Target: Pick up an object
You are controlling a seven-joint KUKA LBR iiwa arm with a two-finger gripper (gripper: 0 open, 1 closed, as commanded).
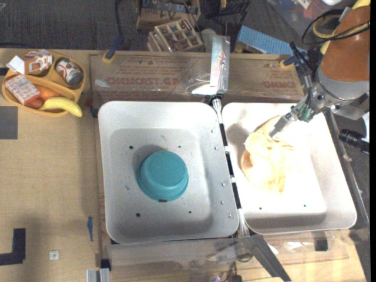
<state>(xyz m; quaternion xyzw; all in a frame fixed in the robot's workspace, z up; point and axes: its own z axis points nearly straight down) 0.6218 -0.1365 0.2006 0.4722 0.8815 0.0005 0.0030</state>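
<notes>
White right bin: pincer touches yellow cloth.

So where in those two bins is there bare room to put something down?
Left bin: bare floor all round the teal bowl. Right bin: free along the near edge and right side; crowded upper left, where the gripper meets the yellowish cloth.

Left bin: one bowl, upside down, near the middle of the floor. Right bin, touching the left bin along their shared edge: one crumpled cloth in its left half. Gripper over the cloth's upper edge. Bench, far left corner: tray holding food items.
</notes>
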